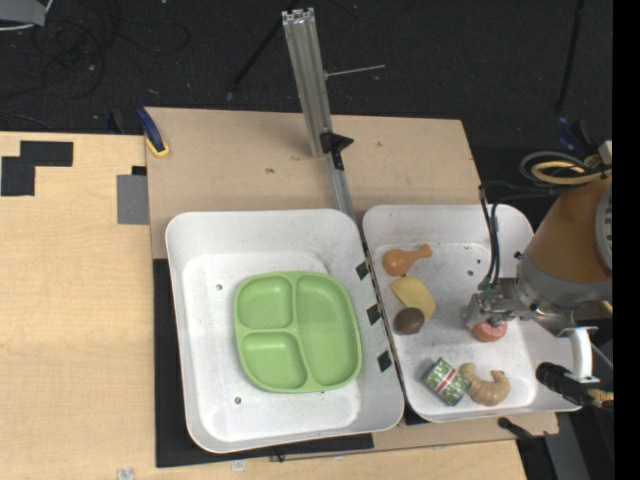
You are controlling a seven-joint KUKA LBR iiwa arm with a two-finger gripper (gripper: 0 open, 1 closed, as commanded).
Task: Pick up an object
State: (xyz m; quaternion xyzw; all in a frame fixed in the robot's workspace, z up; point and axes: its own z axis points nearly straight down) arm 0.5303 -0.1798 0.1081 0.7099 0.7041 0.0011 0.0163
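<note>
- My gripper [489,313] sits at the right of the frame, low over the floor of the right bin [455,238], my orange-banded arm [572,238] reaching in from the right edge.
- Whether my jaws stand wide or narrow, I cannot tell; they are too small and dark against the bin.
- A small reddish round object [489,330] lies right under my tip, touching or nearly touching it; I cannot see it between my fingers.
- To the left of me, near the middle of that bin, a yellow piece [414,295] rests against a dark brown round thing [408,320] just below it.
- Above those, an orange pear-shaped toy [404,259] lies tilted toward the upper right.
- Along the bin's lower edge, a green-labelled can [443,380] lies on its side beside a tan lumpy piece [486,385].
- The left bin [200,268] holds a green divided plate [297,330], lying flat near its centre, well apart from me.
</note>
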